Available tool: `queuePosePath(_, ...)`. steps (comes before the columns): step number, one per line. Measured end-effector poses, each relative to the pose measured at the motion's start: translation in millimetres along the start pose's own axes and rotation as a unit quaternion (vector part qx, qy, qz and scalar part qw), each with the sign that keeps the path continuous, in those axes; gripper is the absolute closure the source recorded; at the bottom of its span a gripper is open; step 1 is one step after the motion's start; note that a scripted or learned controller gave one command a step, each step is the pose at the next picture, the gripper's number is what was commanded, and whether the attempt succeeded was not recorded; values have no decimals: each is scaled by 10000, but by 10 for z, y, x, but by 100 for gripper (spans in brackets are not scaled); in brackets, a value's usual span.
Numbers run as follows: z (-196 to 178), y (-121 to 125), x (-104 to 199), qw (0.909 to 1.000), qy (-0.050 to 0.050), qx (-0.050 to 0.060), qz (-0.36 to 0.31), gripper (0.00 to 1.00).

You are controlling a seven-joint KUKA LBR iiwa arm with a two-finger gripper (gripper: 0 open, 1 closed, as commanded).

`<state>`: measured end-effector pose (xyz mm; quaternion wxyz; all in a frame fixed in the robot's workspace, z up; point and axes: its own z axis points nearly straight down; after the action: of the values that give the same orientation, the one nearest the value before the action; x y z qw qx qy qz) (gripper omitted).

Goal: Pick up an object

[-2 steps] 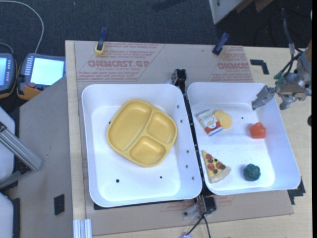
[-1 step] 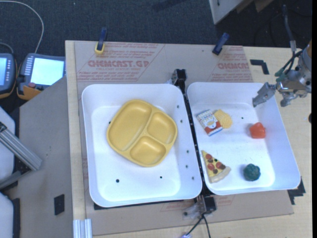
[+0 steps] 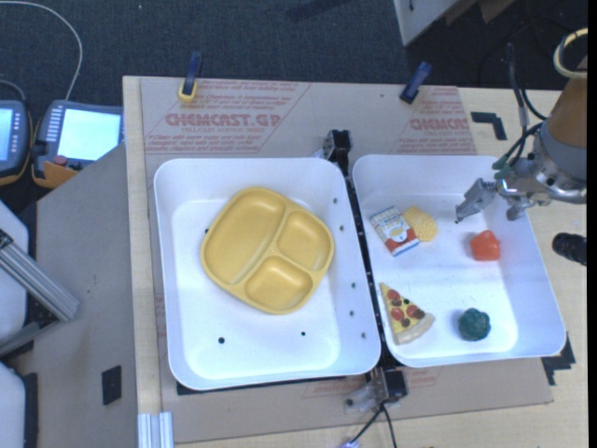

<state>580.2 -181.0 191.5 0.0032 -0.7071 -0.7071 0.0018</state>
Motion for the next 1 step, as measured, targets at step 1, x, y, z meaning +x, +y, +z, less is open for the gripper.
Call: queuePosePath(1, 573, -89, -56, 10000, 2, 3, 7, 0)
